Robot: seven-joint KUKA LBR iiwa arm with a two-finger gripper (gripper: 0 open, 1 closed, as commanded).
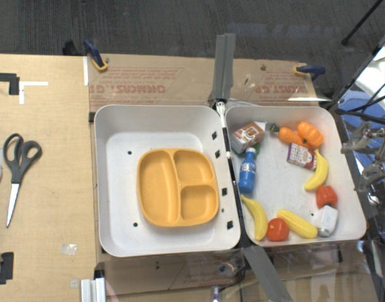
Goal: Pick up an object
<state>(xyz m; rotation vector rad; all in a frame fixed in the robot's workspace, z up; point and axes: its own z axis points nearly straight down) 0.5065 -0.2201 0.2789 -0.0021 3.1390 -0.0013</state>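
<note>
Evidently our gripper [367,162] sat by the outer rim of the toy bin [290,190], and we could not tell whether it was open. Nearest it, just inward, lay a banana [317,170], lengthwise along that rim.

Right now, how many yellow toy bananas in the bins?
2, both in the right white bin. One yellow toy banana lies near its lower left, below the blue bottle; the other toward its right side. None look hidden.
</note>
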